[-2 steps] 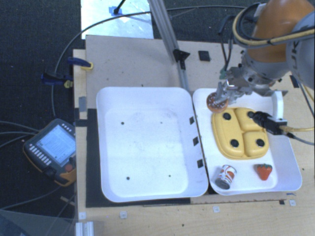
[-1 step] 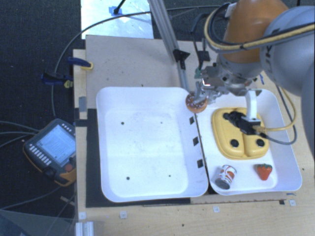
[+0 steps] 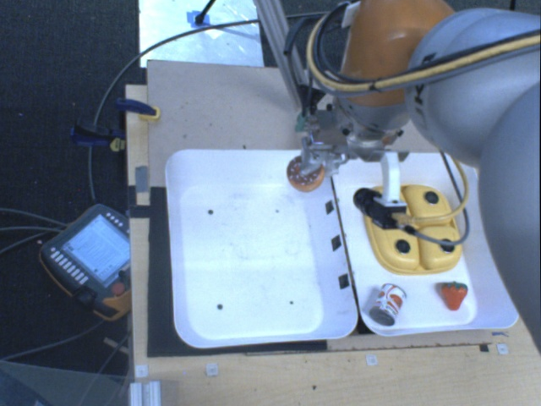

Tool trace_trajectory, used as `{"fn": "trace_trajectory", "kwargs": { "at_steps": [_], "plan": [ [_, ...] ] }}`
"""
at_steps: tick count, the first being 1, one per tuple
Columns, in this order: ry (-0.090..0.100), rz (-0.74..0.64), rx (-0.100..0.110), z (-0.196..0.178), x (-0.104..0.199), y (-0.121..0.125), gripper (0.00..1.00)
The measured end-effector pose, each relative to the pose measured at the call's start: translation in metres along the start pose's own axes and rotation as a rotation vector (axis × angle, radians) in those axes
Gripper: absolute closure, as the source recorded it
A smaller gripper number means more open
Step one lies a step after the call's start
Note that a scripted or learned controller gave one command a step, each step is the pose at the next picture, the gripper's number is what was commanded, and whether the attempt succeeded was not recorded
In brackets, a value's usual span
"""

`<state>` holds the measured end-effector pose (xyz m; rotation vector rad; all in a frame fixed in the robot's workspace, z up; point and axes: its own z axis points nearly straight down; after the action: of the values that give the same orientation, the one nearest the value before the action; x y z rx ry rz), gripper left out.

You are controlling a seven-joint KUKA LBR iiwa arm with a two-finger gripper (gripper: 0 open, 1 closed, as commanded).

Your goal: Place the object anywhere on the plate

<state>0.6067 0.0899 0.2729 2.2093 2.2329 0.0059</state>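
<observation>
My gripper hangs over the far edge of the left bin, close to the divider between the bins. It is shut on a small round brown donut with a pale speckled top, which pokes out below the fingertips. The yellow plate lies in the right bin, to the right of the gripper and nearer the camera. A white and black part of the arm covers the plate's left far corner.
A small red and white can lies on its side at the right bin's near left. A red strawberry sits beside it, just in front of the plate. The arm's grey and orange body looms over the far right.
</observation>
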Motion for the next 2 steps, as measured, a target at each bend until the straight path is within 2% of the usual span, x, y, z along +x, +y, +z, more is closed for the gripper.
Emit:
{"fn": "trace_trajectory", "kwargs": {
  "at_steps": [2],
  "plan": [
    [0.0, 0.001, 0.003, 0.05, 0.101, 0.008, 1.0]
  ]
}}
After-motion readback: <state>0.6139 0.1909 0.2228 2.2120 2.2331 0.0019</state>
